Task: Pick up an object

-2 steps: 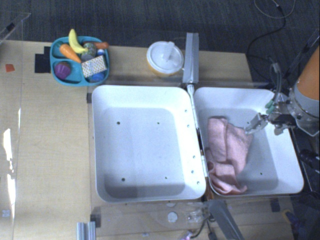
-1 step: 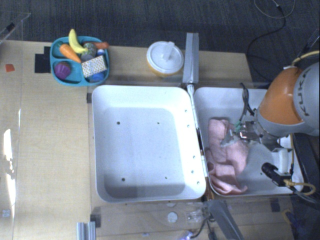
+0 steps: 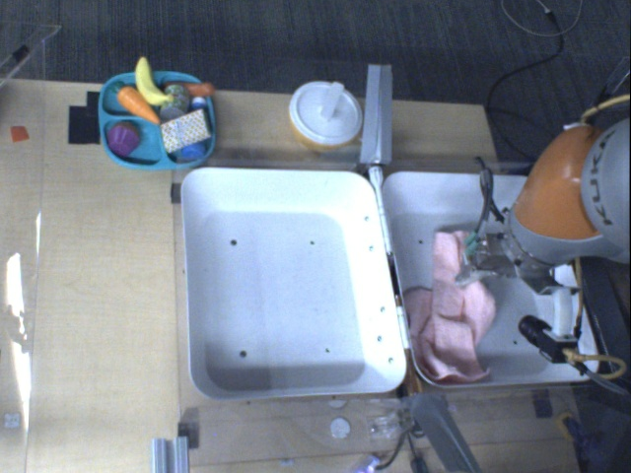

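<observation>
Cloth [image 3: 452, 308] lies crumpled just left of, touching, pincer [image 3: 477, 260].

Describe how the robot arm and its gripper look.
The arm is grey with a rounded, glossy orange band above the wrist and dark lettering partly visible on the grey shell. Thin dark cables run along it near the wrist. The gripper is a small dark metal assembly, blurred here, over the right bin.

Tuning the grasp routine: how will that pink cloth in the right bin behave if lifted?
The pink cloth lies crumpled in folds, so it will probably drape limply and stretch out when raised. It looks thin, likely light. Bunched against the right bin wall, it may drag along it.
</observation>
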You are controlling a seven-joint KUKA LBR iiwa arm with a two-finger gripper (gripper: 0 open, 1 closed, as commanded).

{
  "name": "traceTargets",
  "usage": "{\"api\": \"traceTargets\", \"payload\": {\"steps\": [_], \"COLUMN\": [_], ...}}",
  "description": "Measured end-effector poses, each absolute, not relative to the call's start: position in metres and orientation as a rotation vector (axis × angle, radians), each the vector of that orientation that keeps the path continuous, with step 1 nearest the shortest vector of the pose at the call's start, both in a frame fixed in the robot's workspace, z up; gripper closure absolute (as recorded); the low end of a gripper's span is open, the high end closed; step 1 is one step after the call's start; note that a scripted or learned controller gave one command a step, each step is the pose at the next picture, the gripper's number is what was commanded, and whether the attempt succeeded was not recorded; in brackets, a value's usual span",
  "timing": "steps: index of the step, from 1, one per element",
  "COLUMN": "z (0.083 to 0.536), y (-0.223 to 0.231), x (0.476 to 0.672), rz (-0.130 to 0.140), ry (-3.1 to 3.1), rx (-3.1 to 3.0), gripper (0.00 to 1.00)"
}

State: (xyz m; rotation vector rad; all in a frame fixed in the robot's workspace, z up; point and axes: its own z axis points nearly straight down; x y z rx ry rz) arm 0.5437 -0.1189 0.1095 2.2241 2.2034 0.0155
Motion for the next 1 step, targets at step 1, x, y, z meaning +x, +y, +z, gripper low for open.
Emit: {"api": "traceTargets", "payload": {"steps": [1], "z": [0.1864], "y": [-0.0757], "x": [0.5832], "rz": [0.009], "ry": [2.453], "rx": [1.951], "gripper": [1.0]}}
